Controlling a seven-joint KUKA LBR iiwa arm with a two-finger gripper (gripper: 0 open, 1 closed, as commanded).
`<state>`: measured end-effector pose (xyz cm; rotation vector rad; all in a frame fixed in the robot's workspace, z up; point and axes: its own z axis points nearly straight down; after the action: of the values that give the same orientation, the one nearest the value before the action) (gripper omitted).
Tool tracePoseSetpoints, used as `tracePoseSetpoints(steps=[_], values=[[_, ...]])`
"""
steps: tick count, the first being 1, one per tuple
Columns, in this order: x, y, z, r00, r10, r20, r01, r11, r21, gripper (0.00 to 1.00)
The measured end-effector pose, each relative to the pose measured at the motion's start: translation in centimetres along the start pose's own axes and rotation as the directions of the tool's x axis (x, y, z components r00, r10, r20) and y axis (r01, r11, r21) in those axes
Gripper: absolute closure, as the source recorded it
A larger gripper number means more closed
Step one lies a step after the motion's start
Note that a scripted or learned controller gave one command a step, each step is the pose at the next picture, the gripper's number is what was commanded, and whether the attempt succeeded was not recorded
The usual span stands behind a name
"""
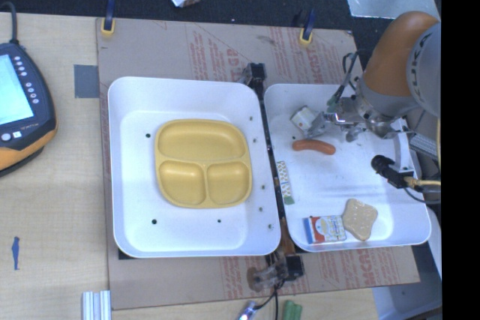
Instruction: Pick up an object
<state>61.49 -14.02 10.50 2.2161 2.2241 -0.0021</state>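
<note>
While the grey arm with its orange band reached in over the far right corner of the right-hand shallow white bin, its two-finger gripper hung low above the bin's far end. The metal parts there blurred together, so whether the pincer stood open or closed could not be told, and nothing could be made out between its tips.

Just beside the gripper, toward the bin's far left corner, lay a small white and grey block-like item. A reddish-brown sausage-shaped toy lay on the bin floor just nearer than the gripper, apart from it. Near the bin's near edge sat a tan bread-slice-shaped piece, touching a small flat carton with blue and red print on its left.

The left-hand shallow white bin carried a yellow plastic plate with three compartments at its middle. At the bench's left edge rested a dark handheld control pendant with orange trim.
</note>
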Motion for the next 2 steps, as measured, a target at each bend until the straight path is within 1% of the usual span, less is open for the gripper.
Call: tracePoseSetpoints(steps=[1, 2], values=[[-0.09, -0.01, -1.02, 1.0, -0.001, 0.001, 0.001, 1.0, 0.001, 1.0], [-0.09, -0.02, -1.01, 1.0, -0.001, 0.001, 0.001, 1.0, 0.002, 0.0]])
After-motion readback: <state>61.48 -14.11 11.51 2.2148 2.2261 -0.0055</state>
